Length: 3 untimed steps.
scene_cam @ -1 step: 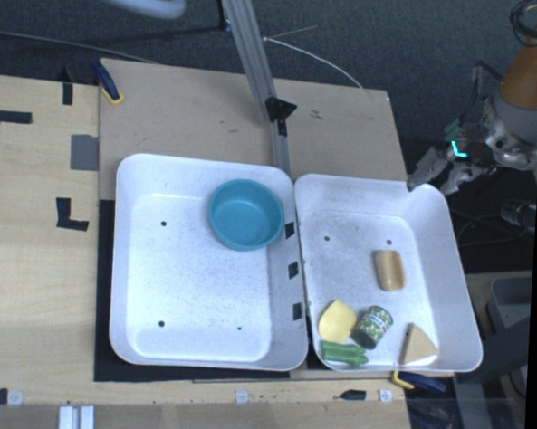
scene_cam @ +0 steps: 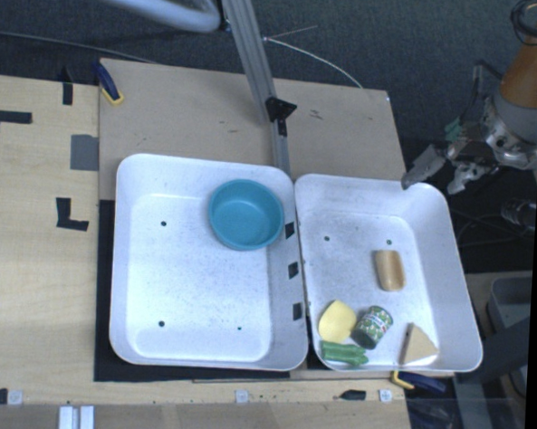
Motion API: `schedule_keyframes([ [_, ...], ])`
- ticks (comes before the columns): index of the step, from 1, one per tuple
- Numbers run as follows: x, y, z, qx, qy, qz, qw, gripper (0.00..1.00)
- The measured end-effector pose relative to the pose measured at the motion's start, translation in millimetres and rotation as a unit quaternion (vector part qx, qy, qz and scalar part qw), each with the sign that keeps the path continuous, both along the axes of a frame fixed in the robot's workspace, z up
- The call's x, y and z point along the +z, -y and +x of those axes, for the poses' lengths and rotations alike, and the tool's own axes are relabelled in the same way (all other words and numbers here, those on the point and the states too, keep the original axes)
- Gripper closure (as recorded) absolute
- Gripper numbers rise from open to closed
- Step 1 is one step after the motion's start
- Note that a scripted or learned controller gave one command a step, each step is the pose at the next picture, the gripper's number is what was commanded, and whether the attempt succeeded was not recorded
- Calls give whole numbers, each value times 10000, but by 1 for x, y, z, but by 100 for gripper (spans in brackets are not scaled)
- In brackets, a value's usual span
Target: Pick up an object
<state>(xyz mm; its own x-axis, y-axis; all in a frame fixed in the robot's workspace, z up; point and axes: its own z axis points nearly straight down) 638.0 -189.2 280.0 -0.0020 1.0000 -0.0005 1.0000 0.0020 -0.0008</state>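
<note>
Gripper (scene_cam: 439, 172) poised above the right bin's (scene_cam: 456, 266) upper right corner, fingers spread apart and holding nothing; right bin contains a tan block (scene_cam: 389, 269), yellow piece (scene_cam: 337, 320), green can (scene_cam: 372, 326), green pepper (scene_cam: 344, 354) and tan wedge (scene_cam: 416, 346); left bin (scene_cam: 139, 246) holds a blue bowl (scene_cam: 245, 214).

Open tool (scene_cam: 439, 170) above right bin's (scene_cam: 432, 206) far corner; blue bowl (scene_cam: 245, 214) in left bin (scene_cam: 147, 274).
</note>
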Motion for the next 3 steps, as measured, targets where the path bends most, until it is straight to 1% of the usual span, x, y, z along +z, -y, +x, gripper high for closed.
schedule_keyframes([
  [1,-59,-10,0,1,-29,4,10000,0],
  [2,-113,-21,-1,2,-28,3,10000,0],
  [3,-158,-20,2,2,-20,-3,10000,0],
])
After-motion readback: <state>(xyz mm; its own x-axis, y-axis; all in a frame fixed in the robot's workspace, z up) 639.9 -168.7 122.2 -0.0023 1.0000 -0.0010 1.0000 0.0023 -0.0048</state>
